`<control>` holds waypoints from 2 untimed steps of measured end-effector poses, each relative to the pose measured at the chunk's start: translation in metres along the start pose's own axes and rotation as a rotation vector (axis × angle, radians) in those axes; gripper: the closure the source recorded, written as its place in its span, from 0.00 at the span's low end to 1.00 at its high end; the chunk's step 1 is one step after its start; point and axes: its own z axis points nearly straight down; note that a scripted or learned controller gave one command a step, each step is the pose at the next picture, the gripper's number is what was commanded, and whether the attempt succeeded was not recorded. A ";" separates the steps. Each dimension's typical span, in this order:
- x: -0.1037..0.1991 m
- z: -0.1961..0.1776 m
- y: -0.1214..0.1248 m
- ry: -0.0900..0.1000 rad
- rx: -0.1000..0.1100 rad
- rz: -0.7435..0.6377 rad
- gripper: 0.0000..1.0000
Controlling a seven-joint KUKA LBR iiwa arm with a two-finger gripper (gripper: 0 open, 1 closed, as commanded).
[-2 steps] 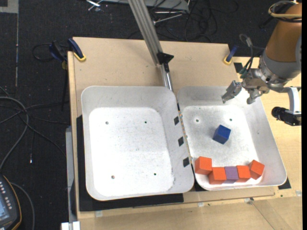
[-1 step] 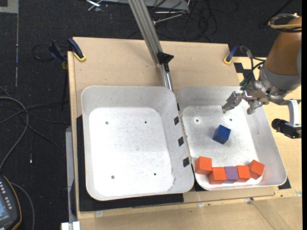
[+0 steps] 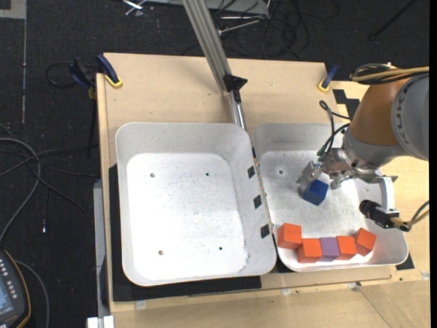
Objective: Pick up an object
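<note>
One blue block [image 3: 315,193] seemingly between pincer [image 3: 318,177] fingers.

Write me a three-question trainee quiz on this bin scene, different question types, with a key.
1. True or false: the blue block lies in the left bin.
2. Multiple choice: what colour is the block in the middle of the row along the right bin's near wall? A) green B) purple C) yellow
3. Fill in: the gripper is right at the ____ block.

Key
1. False; it is in the right bin.
2. B; the purple block sits among the orange blocks.
3. Blue.
</note>
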 end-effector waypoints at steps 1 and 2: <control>0.013 0.010 -0.035 -0.003 -0.009 0.001 0.00; 0.013 0.000 -0.033 -0.002 -0.011 0.002 1.00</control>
